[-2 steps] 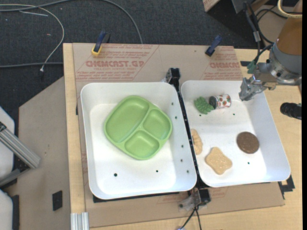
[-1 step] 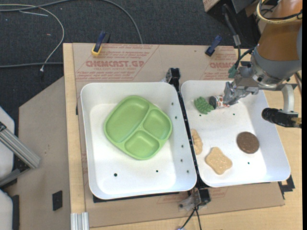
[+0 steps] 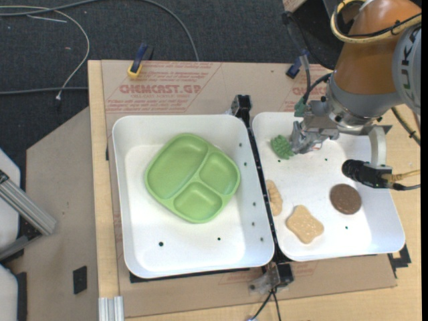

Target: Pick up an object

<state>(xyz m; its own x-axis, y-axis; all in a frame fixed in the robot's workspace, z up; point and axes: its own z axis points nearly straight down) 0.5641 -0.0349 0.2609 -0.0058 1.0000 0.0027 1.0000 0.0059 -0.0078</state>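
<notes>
Fingers of the gripper [image 3: 299, 142] hang low over the far left part of the right bin [image 3: 384, 236], but their tips are small, dark and partly masked by the wrist block above, so whether they are parted or closed cannot be told. Just beside them, on the left, lies a small green leafy piece [image 3: 281, 146]; it looks to touch or nearly touch the fingertips, yet nothing shows it held between them. Above the wrist, the grey arm with its orange band [image 3: 374, 42] fills the upper right corner and is cut off by the frame edge. A black cylindrical part [image 3: 361, 172] with a cable juts out to the right of the wrist. Nearer the front of the same bin rest 3 more items: a round brown disc [image 3: 346, 198], a tan biscuit-like piece [image 3: 305, 224], and a narrow tan piece [image 3: 273, 198] lying against the bin's left wall, its outline hard to read. In the left bin [image 3: 130, 246] a green 3-compartment plate [image 3: 192, 177] sits tilted on the white floor. Both bins stand on a cardboard sheet [image 3: 160, 85] with red print.
</notes>
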